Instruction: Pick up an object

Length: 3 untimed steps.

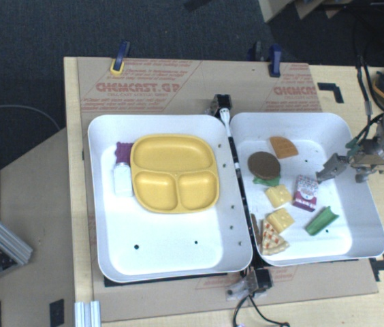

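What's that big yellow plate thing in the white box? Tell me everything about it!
The yellow divided tray looks like smooth plastic with rounded corners. It has three sections: one long one across the far side and two smaller ones on the near side. It lies flat, right side up, in the left bin, toward the far end. Nothing shows inside its sections. Along its left edge sit a purple item and a small white item, close against it; whether they touch is unclear.

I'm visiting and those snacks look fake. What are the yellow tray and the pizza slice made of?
The yellow divided tray looks like moulded plastic: one even colour, rounded compartments, soft sheen. The pizza slice seems to be toy plastic too, with flat printed-looking toppings, though it is too small to be sure.
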### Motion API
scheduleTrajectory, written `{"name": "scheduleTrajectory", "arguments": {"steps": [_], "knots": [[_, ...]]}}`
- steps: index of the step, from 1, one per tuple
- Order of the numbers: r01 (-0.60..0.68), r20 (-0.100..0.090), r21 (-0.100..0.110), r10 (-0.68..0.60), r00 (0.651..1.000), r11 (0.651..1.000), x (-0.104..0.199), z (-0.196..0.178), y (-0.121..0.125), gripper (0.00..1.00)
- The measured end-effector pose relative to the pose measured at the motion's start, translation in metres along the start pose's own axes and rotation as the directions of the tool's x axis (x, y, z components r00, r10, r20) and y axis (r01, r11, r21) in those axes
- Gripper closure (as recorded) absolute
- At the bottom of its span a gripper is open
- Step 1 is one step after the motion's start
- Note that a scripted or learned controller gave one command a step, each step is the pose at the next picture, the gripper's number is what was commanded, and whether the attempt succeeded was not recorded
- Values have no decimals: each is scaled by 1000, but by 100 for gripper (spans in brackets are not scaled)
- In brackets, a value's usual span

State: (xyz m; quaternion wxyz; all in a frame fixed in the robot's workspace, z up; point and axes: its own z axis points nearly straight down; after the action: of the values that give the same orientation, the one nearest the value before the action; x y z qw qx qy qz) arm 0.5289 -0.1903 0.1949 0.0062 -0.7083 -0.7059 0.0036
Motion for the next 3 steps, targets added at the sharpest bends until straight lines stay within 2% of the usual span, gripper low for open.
{"name": "scheduleTrajectory", "arguments": {"steps": [1,3], "knots": [[3,3,-13,-3,1000,1000,0,-7,3,0],[4,1,-7,-4,1000,1000,4,79,1,0]]}}
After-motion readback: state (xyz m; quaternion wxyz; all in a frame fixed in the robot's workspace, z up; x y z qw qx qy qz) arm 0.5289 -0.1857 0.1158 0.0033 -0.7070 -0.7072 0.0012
